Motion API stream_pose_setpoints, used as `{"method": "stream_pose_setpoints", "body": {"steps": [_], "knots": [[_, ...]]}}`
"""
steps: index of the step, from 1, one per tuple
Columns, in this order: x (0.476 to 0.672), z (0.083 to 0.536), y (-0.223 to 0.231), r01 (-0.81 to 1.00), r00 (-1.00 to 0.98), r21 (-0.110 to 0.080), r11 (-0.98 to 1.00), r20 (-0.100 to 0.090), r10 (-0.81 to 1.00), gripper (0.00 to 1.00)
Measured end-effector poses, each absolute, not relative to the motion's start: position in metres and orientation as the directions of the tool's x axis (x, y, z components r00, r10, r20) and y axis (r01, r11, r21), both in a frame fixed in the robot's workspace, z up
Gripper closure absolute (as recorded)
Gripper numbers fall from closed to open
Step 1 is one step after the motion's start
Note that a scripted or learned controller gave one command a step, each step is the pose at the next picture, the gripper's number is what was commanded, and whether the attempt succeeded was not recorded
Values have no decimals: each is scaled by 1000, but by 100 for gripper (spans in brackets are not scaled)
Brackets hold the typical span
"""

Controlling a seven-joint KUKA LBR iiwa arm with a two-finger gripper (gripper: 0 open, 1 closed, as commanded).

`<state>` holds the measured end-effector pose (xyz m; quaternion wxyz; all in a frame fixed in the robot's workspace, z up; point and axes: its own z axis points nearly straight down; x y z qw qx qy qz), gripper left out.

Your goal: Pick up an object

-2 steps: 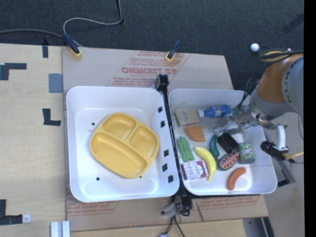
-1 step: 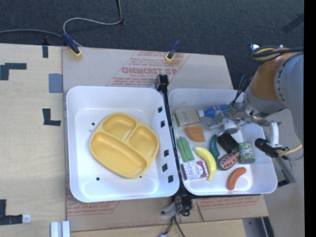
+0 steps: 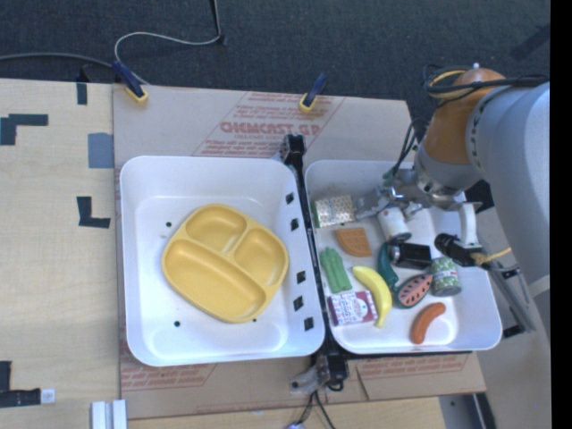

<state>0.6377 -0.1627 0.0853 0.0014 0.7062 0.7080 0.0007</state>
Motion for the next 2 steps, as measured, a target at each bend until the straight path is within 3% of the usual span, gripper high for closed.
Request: {"method": "stream_pose_setpoints", "body": {"steps": [1, 2], "knots": [[606, 86, -145, 1000, 0, 2, 0, -3, 1000, 0], [607, 97, -145, 1000, -2, 3, 2, -3, 1000, 100]]}}
